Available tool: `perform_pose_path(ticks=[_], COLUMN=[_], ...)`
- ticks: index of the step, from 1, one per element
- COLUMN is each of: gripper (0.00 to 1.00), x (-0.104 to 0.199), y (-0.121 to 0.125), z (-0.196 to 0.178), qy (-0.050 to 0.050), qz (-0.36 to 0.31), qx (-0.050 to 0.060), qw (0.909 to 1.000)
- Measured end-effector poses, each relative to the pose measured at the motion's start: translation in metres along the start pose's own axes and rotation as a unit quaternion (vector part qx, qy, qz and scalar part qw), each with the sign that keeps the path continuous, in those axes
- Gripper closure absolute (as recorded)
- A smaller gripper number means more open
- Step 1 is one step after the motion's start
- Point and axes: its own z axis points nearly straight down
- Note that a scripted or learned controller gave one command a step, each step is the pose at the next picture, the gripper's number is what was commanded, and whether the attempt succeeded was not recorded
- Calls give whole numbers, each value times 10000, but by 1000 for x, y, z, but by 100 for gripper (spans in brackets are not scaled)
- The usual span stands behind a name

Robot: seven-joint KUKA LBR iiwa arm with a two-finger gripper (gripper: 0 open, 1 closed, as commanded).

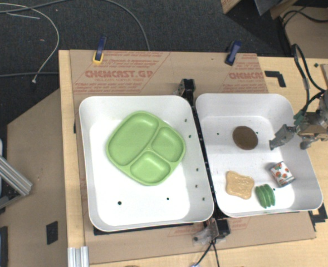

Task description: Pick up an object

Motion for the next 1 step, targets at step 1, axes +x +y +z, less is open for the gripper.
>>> perform_pose_path(ticks=[1], gripper=[0], x=[1], y=[3], z=[-7], qy=[-18], qz=[-20], qx=[-68], qw=[10000])
